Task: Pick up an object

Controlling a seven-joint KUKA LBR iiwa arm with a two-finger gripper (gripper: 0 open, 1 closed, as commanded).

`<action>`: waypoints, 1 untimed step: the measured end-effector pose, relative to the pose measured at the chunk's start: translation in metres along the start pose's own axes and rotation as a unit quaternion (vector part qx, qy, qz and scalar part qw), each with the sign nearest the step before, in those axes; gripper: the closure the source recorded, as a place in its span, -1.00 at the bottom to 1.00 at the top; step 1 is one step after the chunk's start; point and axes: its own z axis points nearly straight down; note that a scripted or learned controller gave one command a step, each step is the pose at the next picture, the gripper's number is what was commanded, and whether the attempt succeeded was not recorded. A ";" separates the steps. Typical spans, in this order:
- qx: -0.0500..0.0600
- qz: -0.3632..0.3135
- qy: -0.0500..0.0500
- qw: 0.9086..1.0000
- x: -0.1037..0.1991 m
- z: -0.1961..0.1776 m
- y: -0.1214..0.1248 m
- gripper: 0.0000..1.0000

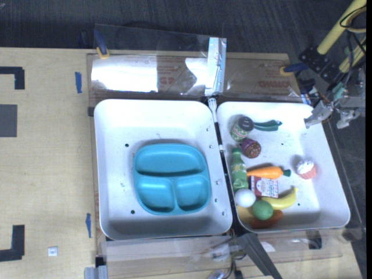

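Where the gripper (321,114) hung at the upper right corner of the right bin (331,173), cables crowded it, and I could not tell its state. Toys lay heaped along that bin's left side: carrot (264,171), banana (283,199), lime (262,209), partly overlapping. A blue tray (171,176) sat in the left bin (110,156).
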 end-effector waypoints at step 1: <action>0.002 -0.196 0.001 0.981 0.067 0.097 0.002 -1.00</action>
